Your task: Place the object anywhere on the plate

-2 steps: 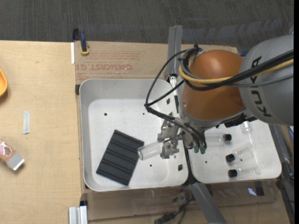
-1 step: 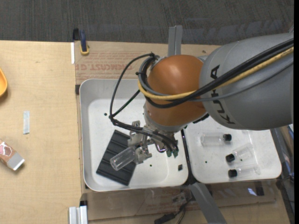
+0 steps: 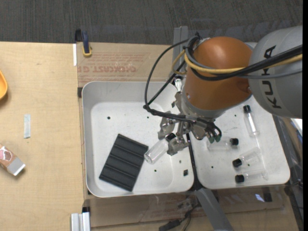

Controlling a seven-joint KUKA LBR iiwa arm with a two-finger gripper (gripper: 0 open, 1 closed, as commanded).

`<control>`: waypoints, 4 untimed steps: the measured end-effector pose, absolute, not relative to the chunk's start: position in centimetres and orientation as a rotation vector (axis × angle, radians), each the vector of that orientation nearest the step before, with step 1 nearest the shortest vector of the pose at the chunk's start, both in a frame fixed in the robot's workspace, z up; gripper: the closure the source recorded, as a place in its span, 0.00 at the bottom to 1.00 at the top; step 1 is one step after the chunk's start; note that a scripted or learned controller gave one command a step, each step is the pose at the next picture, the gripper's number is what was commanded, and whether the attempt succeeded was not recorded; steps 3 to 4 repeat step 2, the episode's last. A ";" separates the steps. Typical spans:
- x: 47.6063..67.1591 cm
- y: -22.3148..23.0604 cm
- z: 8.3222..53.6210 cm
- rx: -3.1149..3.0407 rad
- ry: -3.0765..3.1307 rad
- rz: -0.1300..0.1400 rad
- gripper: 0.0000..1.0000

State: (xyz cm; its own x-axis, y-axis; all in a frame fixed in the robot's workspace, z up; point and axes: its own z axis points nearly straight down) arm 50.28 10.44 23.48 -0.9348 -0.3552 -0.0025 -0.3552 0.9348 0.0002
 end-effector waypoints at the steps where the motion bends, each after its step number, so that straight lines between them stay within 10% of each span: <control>1: 51.2 17.1 17.2 -0.623 3.079 0.002 1.00; 2: 49.6 5.9 23.6 -0.846 3.023 0.001 1.00; 4: 49.6 5.9 23.6 -0.846 3.023 0.001 1.00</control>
